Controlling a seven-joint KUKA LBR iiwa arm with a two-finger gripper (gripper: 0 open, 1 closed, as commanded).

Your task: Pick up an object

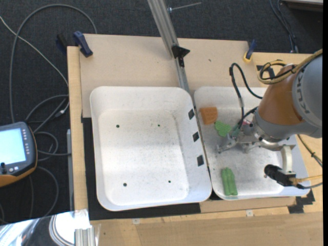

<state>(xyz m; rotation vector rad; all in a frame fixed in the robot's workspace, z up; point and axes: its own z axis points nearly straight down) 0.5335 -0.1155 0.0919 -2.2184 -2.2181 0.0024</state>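
Bench [133, 60] of pale board bearing two shallow white bins side by side, seen from above at a slant. Left bin [102, 99] shows a bare floor with a few dark dots. Right bin [266, 191] holds three loose objects: an orange block [208, 115] near its upper left corner, a light green piece [222, 128] just below and right of that block, and a darker green bar [229, 182] lying lengthwise near the lower rim. Grey arm [302, 101] with its orange band [277, 99] enters from the right and bends down over the right bin. Gripper [229, 143] sits low above the bin floor, just beside the light green piece and between it and the green bar; whether its claw is open or closed cannot be told at this slant. Metal rail [164, 19] crosses the bench top diagonally, ending between the bins. Handheld screen unit [15, 152] lies on the dark floor at far left among cables [31, 45].
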